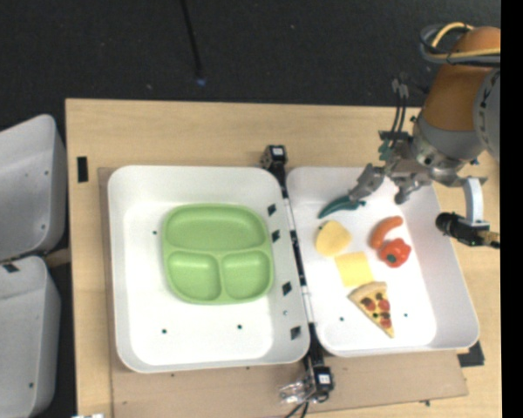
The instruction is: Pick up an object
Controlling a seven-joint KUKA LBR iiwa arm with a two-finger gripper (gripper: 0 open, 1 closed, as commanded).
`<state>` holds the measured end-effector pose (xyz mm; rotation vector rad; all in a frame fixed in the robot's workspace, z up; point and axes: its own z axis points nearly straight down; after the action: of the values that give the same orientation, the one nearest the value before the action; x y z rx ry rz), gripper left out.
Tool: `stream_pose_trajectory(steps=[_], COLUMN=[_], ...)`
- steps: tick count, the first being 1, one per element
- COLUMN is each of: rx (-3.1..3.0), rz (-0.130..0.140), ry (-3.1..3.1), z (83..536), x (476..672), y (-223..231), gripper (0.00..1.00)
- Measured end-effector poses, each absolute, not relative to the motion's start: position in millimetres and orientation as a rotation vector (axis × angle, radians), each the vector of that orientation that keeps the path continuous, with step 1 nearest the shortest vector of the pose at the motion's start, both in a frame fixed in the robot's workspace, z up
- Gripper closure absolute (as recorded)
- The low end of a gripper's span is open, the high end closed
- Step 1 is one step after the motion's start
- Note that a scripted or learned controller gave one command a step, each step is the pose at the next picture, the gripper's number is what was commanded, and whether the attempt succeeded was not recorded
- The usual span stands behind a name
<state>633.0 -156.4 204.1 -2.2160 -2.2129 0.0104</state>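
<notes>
The gripper (pixel 385 185) hangs with jaws spread near the right bin's (pixel 444 320) far edge, beside what looks like a green pepper (pixel 338 205). A pizza slice (pixel 374 306) lies toward its near edge.

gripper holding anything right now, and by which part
Nothing is held. The gripper is open above the right bin, a green piece by its left finger, not gripped.

A grey KUKA arm (pixel 453 133) with a broad orange band, looped cables at its top and dark metal gripper fingers (pixel 366 184).
</notes>
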Motion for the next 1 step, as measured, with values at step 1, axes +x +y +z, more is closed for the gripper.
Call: stream_pose_trajectory(steps=[1], rx=[-2.219], rz=[0.0], ry=[-2.223], z=[211.2], x=[635.5], y=[-156.1], gripper=[0.0])
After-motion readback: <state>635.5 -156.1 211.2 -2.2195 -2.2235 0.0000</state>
